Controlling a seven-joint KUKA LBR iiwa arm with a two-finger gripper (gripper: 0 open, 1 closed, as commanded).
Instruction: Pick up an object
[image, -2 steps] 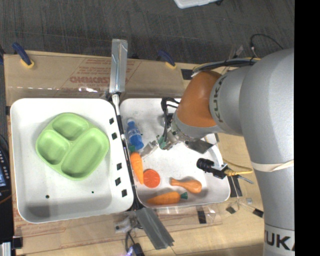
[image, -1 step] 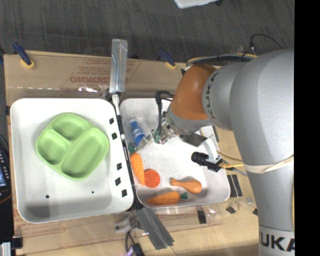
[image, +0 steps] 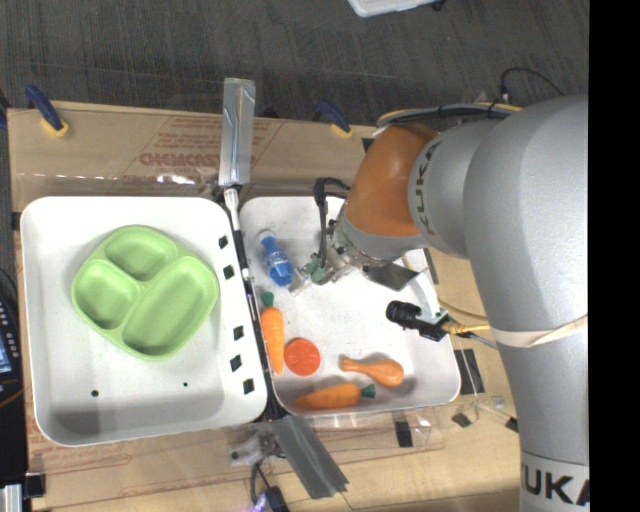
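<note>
In the right bin (image: 435, 375) lie a small blue bottle (image: 276, 259), a carrot (image: 272, 338) along the left wall, an orange-red round slice (image: 302, 357), a toy drumstick (image: 374, 369) and a second carrot (image: 330, 397) near the front wall. My gripper (image: 318, 267) hangs over the bin's upper middle, just right of the blue bottle, under the orange band of the arm. Its fingertips are small and partly hidden by the wrist. Nothing can be made out between them.
The left bin (image: 60, 400) holds a green divided plate (image: 146, 289). A metal divider (image: 238, 130) runs between the bins. The arm's grey body (image: 520, 220) covers the right bin's right side. Blue clamps (image: 46, 108) sit along the cardboard at the back.
</note>
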